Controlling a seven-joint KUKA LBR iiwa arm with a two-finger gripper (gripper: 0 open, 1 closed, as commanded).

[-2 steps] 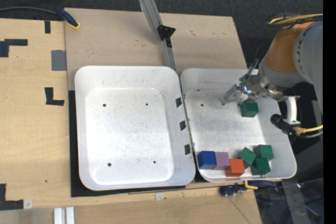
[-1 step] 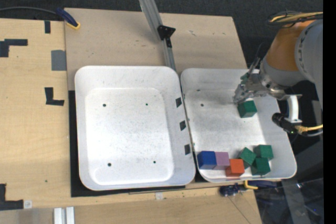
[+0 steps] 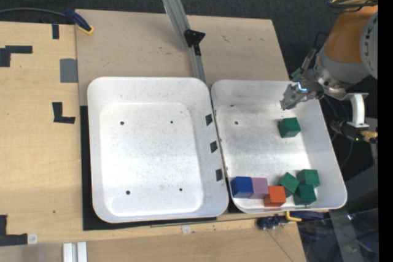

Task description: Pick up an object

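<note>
Just below gripper (image 3: 293,97): green cube (image 3: 288,127), apart

Blue clamp (image 3: 80,19), slanted metal rail (image 3: 174,0)

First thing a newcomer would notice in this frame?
Probably the cluster of coloured blocks packed into the near corner of the right bin, blue, purple, orange and green. Next, a lone green block mid-bin, with the gripper hanging just beyond it near the far right rim.

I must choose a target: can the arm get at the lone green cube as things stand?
Probably yes. The lone green cube sits apart from the other blocks in the right bin, with bare floor around it, and the tool is just above it.
</note>
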